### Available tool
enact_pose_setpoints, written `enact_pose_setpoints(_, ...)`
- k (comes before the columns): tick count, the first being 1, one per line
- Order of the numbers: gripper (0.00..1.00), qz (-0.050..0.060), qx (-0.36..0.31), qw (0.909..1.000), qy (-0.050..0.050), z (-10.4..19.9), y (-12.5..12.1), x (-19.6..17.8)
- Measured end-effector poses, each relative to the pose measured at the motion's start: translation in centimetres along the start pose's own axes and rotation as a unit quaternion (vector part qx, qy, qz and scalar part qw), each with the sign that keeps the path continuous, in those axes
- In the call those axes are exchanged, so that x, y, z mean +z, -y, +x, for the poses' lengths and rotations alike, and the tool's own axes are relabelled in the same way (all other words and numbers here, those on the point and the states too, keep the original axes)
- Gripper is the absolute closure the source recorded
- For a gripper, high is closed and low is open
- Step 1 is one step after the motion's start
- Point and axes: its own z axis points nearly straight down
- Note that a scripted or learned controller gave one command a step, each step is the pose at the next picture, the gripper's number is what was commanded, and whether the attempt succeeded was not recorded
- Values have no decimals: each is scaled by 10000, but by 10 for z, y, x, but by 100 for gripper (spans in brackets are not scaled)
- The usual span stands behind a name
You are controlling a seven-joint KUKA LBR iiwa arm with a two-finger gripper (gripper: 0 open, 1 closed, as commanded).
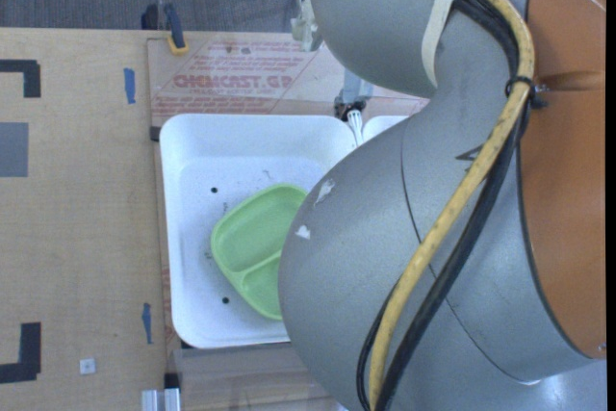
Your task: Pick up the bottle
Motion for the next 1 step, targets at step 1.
enact_pose_setpoints(1,100,-3,8,10000,-11,1,1,0)
